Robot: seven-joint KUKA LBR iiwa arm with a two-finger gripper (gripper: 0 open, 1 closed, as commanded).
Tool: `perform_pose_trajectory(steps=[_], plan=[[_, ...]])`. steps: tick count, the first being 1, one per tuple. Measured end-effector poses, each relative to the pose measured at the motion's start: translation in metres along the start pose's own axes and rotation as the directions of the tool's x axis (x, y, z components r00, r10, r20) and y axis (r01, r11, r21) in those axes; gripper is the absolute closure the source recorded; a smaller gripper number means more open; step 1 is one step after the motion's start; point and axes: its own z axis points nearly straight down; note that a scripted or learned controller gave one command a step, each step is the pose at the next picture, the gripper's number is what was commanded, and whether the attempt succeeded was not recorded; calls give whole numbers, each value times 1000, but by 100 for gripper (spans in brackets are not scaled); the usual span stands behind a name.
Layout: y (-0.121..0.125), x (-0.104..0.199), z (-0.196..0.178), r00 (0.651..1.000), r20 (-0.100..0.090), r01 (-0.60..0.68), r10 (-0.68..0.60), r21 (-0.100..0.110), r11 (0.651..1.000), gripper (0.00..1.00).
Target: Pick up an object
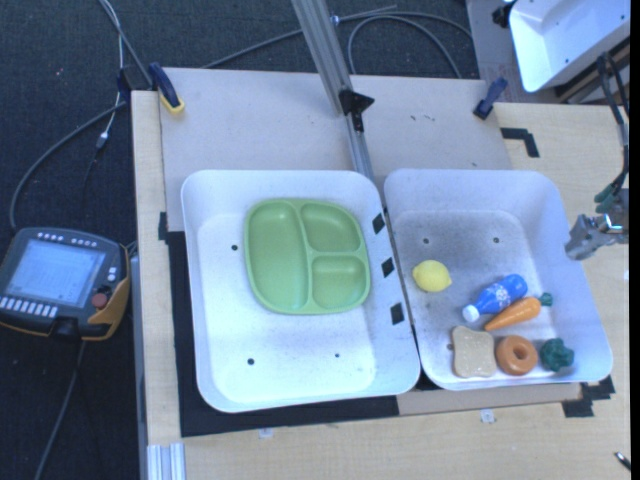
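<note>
A pale wooden table stands on dark carpet, with a teach pendant lying on the floor at far left. The left bin holds a green divided plate. The right bin carries the loose things, all gathered toward its near right corner: a yellow lemon, a slice of toast, a blue bottle, an orange carrot lying aslant, a doughnut and a green broccoli piece. The claw hangs at the right bin's right rim, holding nothing; how far it is parted cannot be told. The objects lie down and left of it, the carrot and bottle nearest.
</note>
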Motion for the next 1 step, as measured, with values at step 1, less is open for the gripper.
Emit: perform_pose_trajectory(steps=[1], plan=[[12,50,17,1000,-5,4,-4,8,1000,100]])
